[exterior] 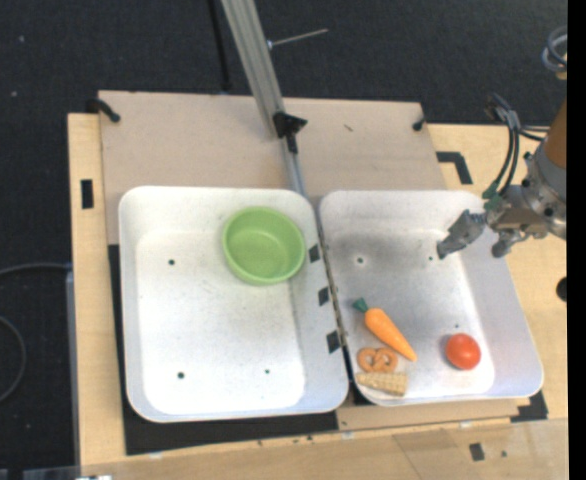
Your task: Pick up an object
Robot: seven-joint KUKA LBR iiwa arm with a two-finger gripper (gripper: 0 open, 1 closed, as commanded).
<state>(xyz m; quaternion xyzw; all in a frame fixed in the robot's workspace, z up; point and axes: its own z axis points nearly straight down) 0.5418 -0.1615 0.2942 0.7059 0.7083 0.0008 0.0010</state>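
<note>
Bins are sitting side by side on the surface [91, 268], the left bin [173, 368] filling the centre-left of the frame and the right bin [493, 298] the centre-right. Inside the left bin, a green bowl [263, 246] is resting near the upper right corner; it looks like light, stiff plastic, and a grip over its thin rim would probably suit it best.

At the right edge of the frame the tool [478, 236] is hanging over the upper right part of the right bin, carrying nothing; how wide it is standing I cannot tell.

Along the lower edge of the right bin, well apart from the tool, the small things are lying. The carrot [390, 333] is lying slantwise, seemingly a light, hard toy with a smooth skin; pinching across its thicker middle looks safest. The tomato [462, 351], lower right, is round and likely slippery, so it may be rolling away under a poor grip. The pretzel [377, 359] and cracker [385, 381] are lying flat, touching, hard to get under.
</note>
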